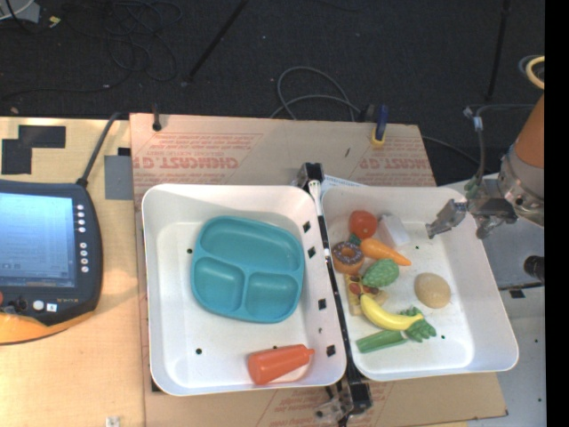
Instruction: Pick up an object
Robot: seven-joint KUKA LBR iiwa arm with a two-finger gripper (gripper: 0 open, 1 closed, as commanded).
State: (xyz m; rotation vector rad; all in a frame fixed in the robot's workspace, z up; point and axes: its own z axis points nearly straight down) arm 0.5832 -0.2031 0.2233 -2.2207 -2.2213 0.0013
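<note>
Nearest the camera, an orange carrot-shaped toy (279,363) lies by the left bin's (169,229) front edge, a teal divided plate (247,269) behind it. Rightward, the right bin (484,327) holds a banana (385,313), a beige potato (433,290) and other toy foods. Above its back right corner hangs the end effector (462,216), apparently empty, its opening unclear, so picking seems not yet begun.

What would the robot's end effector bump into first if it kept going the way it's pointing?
Probably the white block lying just past the end effector, then the tomato. Depth is hard to judge, so it might pass above them.
</note>
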